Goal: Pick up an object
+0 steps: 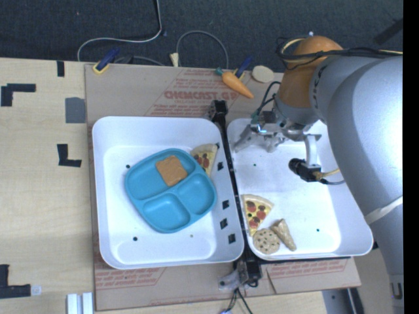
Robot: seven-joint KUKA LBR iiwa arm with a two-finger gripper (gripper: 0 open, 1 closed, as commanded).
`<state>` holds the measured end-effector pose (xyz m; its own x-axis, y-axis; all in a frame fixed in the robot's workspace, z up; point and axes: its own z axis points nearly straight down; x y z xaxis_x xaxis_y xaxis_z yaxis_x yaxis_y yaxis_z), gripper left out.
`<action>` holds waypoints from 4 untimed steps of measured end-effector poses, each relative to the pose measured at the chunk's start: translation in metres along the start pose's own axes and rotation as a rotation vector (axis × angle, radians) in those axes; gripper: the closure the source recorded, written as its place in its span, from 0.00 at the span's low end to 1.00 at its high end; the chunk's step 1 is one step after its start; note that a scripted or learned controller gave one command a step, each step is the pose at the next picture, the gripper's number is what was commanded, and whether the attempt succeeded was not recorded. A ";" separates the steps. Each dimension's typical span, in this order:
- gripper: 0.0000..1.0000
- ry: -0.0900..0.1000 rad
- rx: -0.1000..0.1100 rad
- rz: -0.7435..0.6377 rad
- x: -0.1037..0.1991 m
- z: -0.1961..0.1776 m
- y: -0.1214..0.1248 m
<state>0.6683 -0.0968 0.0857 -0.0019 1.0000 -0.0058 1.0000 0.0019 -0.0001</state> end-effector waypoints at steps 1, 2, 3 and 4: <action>0.00 0.003 -0.004 0.002 0.001 0.000 -0.014; 0.00 0.006 -0.003 0.001 -0.016 0.000 0.001; 1.00 0.005 -0.004 -0.001 -0.016 -0.011 0.001; 0.00 0.004 -0.003 -0.001 -0.016 -0.010 0.001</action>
